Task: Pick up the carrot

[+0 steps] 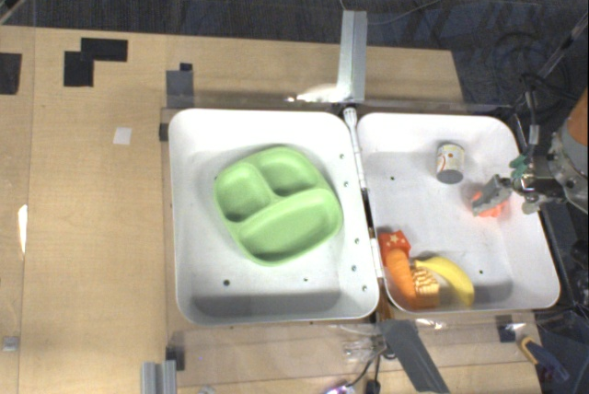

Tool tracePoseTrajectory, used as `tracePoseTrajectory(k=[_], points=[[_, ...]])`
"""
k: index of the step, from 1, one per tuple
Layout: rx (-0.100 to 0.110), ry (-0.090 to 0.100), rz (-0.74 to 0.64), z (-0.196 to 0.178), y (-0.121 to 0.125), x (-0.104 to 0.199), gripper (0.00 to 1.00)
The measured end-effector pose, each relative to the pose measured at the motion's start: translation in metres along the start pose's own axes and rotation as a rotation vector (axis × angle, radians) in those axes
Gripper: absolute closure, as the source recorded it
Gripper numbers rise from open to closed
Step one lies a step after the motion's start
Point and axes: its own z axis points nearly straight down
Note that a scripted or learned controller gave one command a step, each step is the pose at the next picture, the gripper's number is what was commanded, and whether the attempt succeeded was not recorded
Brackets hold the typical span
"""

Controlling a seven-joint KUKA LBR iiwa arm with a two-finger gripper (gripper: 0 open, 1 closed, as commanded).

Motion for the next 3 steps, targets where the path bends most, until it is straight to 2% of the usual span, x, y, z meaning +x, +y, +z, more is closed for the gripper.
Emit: tracePoseTrajectory(k=[1, 2, 3], points=[[-0.004, -0.001, 0.131, 0.0, -0.013, -0.032, 0.0], [0.001, -0.001, 0.835, 0.021, -0.013, 0.004, 0.0], [0.006, -0.001, 1.135, 0.067, -0.015, -0.012, 0.0]])
